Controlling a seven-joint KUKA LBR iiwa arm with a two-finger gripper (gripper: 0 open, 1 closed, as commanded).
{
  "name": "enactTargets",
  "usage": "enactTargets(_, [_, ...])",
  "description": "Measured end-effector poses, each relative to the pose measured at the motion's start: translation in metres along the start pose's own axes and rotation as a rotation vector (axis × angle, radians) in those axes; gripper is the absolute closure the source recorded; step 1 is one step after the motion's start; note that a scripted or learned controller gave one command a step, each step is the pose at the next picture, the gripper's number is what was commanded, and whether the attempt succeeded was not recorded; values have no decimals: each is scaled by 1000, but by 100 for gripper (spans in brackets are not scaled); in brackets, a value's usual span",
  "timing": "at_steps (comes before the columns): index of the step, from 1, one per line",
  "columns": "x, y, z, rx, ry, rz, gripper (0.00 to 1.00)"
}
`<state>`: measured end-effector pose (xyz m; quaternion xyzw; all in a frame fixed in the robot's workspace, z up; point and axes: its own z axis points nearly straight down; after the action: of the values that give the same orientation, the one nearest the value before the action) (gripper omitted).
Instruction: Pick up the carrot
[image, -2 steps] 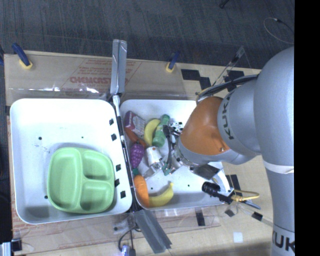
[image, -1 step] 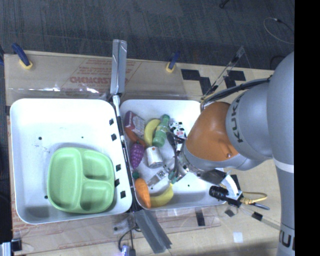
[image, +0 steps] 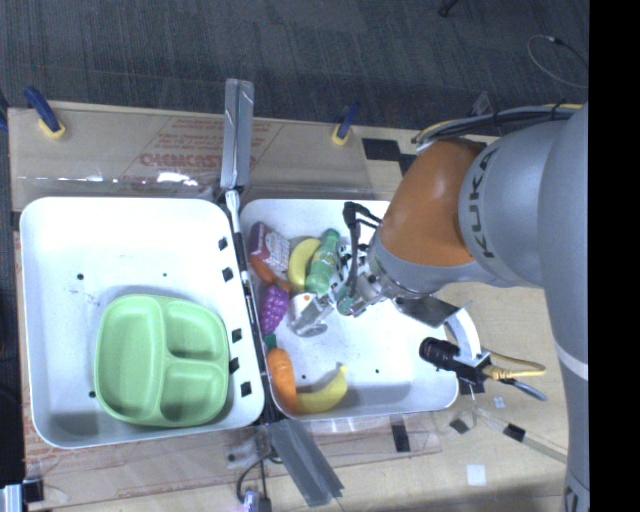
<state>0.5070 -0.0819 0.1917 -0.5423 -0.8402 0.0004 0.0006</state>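
carrot (image: 281, 375) is seen at the near left corner of the right bin (image: 425, 395), against the divider wall, touching a banana (image: 323, 392). tool (image: 318, 312) is positioned mid-bin near purple grapes (image: 273, 306); whether it is open or closed cannot be told. green divided plate (image: 161, 359) is seen in left bin (image: 50, 300).

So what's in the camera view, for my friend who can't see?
A grey and orange robot arm reaches its hand into the right white bin of toy food. An orange carrot lies near the bin's front left corner beside a banana. The left bin holds a green divided tray.
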Motion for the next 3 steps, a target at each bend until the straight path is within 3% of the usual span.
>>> enactTargets(1, [72,0,1,2,1,-15,0])
enactTargets(2, [121,21,1,3,1,-52,0])
enactTargets(3, [69,-3,1,4,3,-266,0])
